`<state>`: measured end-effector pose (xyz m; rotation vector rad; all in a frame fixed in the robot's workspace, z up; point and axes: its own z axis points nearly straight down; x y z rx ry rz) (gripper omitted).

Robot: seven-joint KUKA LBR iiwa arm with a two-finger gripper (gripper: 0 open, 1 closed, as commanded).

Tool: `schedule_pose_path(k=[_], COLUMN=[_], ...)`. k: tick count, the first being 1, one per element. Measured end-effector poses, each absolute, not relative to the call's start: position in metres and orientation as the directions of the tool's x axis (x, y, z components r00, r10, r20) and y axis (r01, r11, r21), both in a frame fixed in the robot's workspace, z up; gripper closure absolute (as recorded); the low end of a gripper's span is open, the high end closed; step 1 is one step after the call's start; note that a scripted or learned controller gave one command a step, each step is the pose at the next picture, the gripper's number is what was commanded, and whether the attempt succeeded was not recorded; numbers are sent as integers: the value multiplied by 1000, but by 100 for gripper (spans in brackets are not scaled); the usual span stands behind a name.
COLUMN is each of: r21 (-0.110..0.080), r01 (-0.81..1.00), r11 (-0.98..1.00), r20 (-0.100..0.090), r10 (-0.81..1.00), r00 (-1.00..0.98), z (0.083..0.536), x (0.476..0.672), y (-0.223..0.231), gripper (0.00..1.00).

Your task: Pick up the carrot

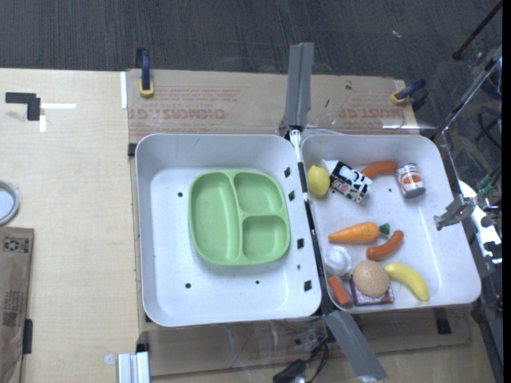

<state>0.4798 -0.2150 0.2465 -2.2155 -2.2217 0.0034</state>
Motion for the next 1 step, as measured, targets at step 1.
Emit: schedule_pose_path(k=[1], r21=[-2], r01=[998], r11=[-56], r20=[-1], r10=[998], r00=[56], z=[265], x=[503], y=[-171], gripper=[0])
